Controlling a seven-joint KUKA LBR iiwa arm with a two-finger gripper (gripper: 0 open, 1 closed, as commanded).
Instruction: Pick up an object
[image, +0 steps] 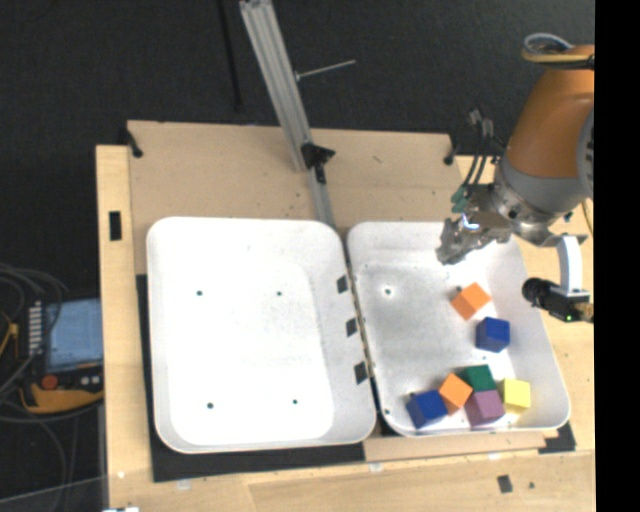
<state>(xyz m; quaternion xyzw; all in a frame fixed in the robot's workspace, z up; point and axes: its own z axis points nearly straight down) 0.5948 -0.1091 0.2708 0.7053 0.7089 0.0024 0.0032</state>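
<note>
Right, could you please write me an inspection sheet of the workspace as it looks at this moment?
Surface: wooden bench bearing a left bin and a right bin, side by side.
Job's things: all in the right bin. An orange cube and a blue cube lie apart; near the front edge sit a second blue cube, second orange cube, green cube, purple cube and yellow cube.
Clutter: nothing seen.
Grippers: gripper hangs over the right bin's far side, away from the cubes.
Cables: dark cables at the far left.
Surroundings: blue device beside the bench; metal post behind the bins.
</note>
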